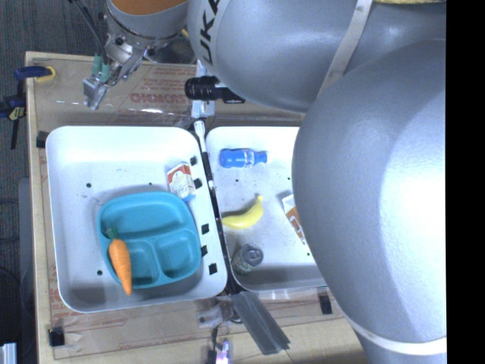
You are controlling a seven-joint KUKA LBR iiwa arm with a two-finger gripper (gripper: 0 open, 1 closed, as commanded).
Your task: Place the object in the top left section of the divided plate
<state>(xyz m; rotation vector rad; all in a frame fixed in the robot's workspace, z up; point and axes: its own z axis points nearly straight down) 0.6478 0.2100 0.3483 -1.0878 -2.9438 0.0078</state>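
Note:
A blue divided plate (151, 220) lies in the left bin (68, 165). An orange carrot (120, 264) rests on the plate's front left section, its tip reaching over the rim. My gripper (94, 91) hangs high above the bench behind the left bin's far edge, well away from the plate. Nothing shows between its fingers. The grey arm fills the upper right of the view and hides much of the right bin.
A small red and white packet (180, 179) leans at the left bin's right wall. The right bin (258, 279) holds a blue bottle (241, 158), a yellow banana (244, 214), a grey round can (247, 258) and an orange-labelled item (291, 212) half under the arm.

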